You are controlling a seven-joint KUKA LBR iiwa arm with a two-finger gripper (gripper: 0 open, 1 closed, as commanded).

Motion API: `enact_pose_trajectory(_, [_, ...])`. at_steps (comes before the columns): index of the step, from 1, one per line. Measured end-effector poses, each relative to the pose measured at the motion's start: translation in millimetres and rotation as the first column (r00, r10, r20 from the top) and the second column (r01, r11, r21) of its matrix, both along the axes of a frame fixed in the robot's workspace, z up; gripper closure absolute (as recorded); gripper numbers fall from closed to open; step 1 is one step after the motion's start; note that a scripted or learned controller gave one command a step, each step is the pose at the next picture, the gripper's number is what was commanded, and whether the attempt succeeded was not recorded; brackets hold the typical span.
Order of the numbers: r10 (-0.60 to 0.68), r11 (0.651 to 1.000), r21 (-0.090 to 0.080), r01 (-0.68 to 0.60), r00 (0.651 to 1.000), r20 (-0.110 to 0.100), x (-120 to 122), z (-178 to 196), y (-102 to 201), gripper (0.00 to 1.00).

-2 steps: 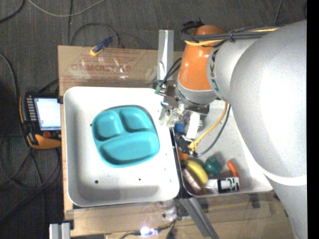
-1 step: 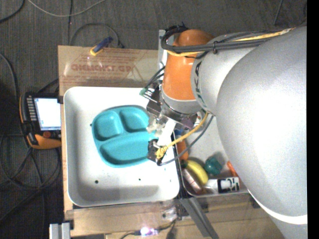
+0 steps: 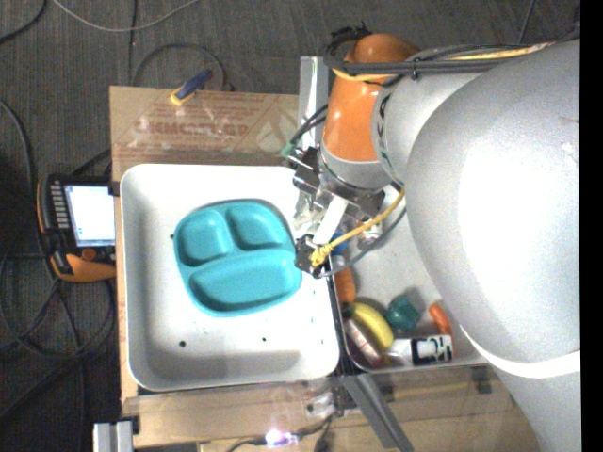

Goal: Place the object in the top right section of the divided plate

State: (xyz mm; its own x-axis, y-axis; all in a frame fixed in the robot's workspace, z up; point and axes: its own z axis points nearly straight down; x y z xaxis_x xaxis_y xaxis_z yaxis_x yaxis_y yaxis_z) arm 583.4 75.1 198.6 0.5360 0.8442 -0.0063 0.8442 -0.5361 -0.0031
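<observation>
Single fixed camera looked down at slant over both bins [image 3: 141, 347]; arm [image 3: 490, 205] loomed close, frame right.

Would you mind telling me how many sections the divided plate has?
3. The turquoise divided plate in the left bin has two small sections along its top, left and right, and one large section below them.

Robotics lab: loose cables [image 3: 85, 8] on carpet, teach pendant [image 3: 77, 224] beside bench.
</observation>
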Motion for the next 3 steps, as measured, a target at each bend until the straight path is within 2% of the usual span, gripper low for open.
enact_pose_trajectory(1, [0.279, 0.960, 0.000, -0.279, 0.960, 0.001, 59.8, 4.4, 58.2, 1.00])
enact_pose_trajectory(2, [-0.002, 1.000, 0.002, 0.002, 1.000, -0.002, -7.0, -13.4, 72.9, 1.00])
enact_pose_trajectory(3, [-0.087, 0.996, -0.001, 0.087, 0.996, 0.001, 43.2, -42.1, 103.8, 1.00])
